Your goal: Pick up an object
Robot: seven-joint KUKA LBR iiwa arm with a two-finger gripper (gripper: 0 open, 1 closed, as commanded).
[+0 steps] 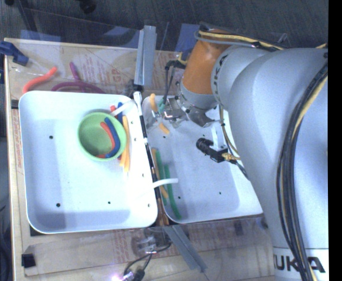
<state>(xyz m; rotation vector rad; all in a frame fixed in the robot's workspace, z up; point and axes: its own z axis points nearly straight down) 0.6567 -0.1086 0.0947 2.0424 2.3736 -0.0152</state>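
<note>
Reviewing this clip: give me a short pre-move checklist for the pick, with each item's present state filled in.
1. Gripper over a bin: ok, it sits at the far left corner of the right bin.
2. Target within reach: ok, small orange pieces lie just beside it.
3. Object between the fingers: cannot tell, the wrist hides them.
4. Other candidates free: ok, a green stick lies along the right bin's left wall.
5. Left bin contents apart from the arm: ok, the green bowl sits well left of the gripper.
6. Cable off the objects: ok.
</note>
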